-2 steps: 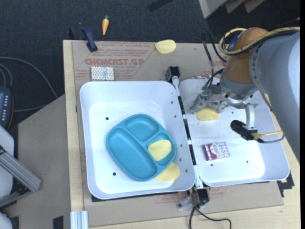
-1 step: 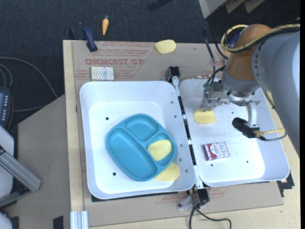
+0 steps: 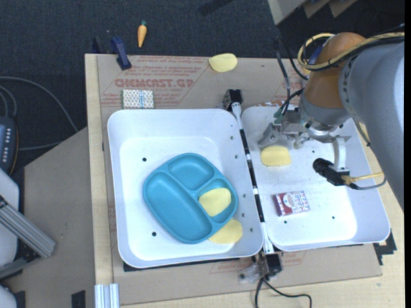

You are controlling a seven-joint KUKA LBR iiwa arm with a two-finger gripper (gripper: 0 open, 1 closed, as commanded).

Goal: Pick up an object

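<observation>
In the right bin point(image 3: 359, 223) a pale yellow lump point(image 3: 276, 156) lies near the left wall. My gripper point(image 3: 283, 135) hangs right at the lump's far edge, hiding where they meet. A small red and white packet point(image 3: 291, 203) lies flat nearer the front of the same bin. The left bin point(image 3: 128, 140) holds a blue divided plate point(image 3: 180, 197) with a yellow piece point(image 3: 215, 201) in one compartment. A second yellow piece point(image 3: 226, 233) sticks out from under the plate's front edge.
On the bench behind the bins lie another yellow lump point(image 3: 223, 62), a small patterned packet point(image 3: 137, 98), a blue clip point(image 3: 119, 52) and an orange carrot-shaped toy point(image 3: 142, 34). A black cable end point(image 3: 329, 170) hangs from the wrist over the right bin.
</observation>
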